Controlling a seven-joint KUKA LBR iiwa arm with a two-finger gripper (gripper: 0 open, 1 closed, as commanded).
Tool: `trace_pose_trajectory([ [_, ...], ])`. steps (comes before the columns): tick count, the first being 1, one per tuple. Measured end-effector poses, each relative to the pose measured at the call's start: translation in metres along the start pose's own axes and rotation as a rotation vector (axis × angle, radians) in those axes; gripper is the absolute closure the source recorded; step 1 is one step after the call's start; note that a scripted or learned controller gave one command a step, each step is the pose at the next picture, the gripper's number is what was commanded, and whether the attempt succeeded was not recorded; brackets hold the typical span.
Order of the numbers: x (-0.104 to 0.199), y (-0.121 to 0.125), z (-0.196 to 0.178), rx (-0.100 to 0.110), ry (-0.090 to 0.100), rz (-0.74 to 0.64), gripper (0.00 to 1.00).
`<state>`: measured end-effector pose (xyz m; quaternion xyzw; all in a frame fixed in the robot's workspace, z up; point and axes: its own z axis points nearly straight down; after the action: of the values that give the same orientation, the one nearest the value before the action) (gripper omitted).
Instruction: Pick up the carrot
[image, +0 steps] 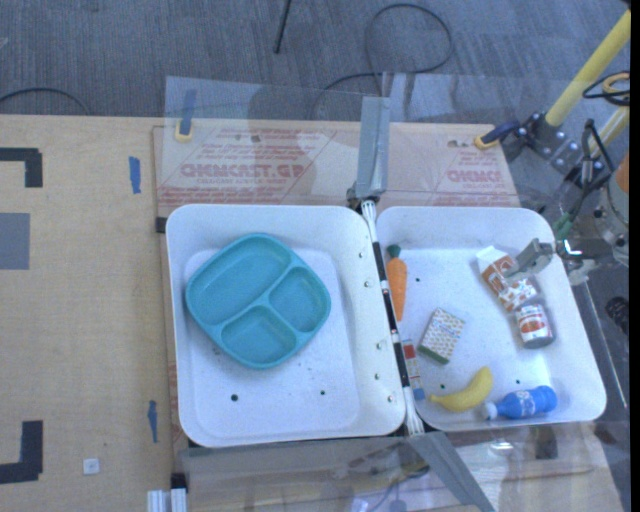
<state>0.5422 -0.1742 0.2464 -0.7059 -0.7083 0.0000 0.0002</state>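
Note:
The orange carrot (397, 286) with a green top lies in the right bin (580, 400), along its left wall, pointing toward the front. My gripper (534, 256) reaches in over the right bin's far right side, just above an orange and white packet (503, 279). It is well to the right of the carrot and apart from it. Nothing shows in its grasp.
The right bin also holds a small can (535, 325), a patterned box (441, 335), a yellow banana (463, 392) and a blue bottle (525, 402). A teal divided plate (258, 300) lies in the left bin (200, 400). A yellow pole and cables (590, 70) stand at the back right.

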Motion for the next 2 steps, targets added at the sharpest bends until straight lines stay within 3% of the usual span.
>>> trace_pose_trajectory([
  [1,0.073,0.017,0.125,-0.001,0.000,-0.678,0.00],
  [2,0.069,0.054,0.159,-0.007,-0.004,-0.753,0.00],
])
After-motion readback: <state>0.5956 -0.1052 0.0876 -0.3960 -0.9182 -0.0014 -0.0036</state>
